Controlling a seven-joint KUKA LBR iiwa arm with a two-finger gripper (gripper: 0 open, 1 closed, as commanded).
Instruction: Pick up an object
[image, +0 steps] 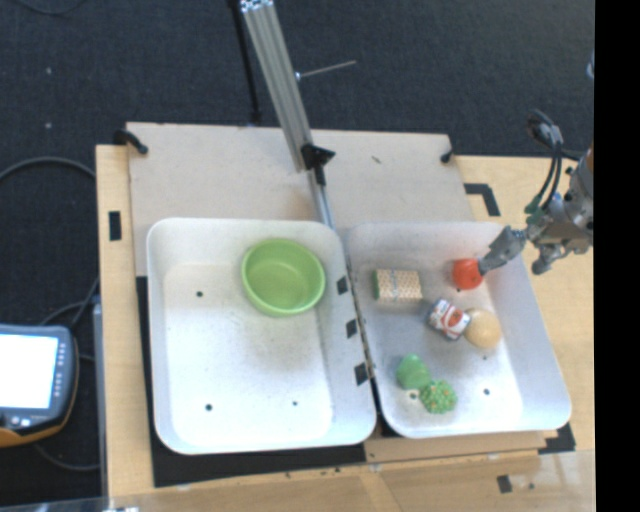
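Green bowl (283, 277) in left bin (180, 400). Right bin (535, 395): woven block (398, 285), green pieces (425, 385), small can (449, 318), yellow ball (483, 330), red object (466, 273). Gripper (523, 253) at right rim, fingers spread, one fingertip (497, 256) beside red object, nothing held.

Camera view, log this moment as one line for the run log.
arm: at right bin's far right edge | gripper: open, holding nothing | nearest: red object | left bin: green bowl | stage: pre-grasp

Bowl (283, 277) in left bin (180, 400); block (398, 285) in right bin (530, 390).
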